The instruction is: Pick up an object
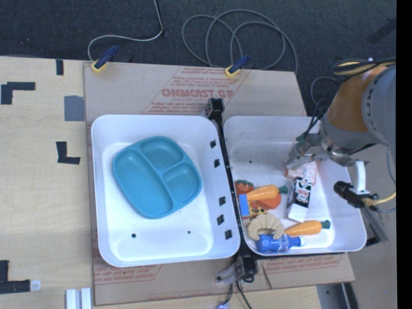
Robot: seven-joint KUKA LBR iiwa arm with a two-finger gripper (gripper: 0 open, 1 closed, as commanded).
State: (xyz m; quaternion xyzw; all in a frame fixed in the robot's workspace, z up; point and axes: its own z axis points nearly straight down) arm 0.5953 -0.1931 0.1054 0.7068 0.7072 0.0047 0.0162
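The right bin point(270, 121) holds a heap of small things along its near side: an orange carrot point(264, 192), a second carrot point(304, 228), a black-and-white carton point(300, 193), a pale red-marked packet point(310, 172), a blue bottle point(278, 243) and a tan pastry-shaped toy point(266, 224). My gripper point(298, 161) hangs low over the right half of this bin, just left of the pale packet and above the carton. The arm's grey and orange wrist point(354, 108) hides the gripper's upper part.
The left bin point(103, 172) carries a blue divided plate point(156, 176). A black divider point(222, 172) runs between the bins. Cables point(232, 37) loop on the dark floor behind the bench. The far half of the right bin is bare white.
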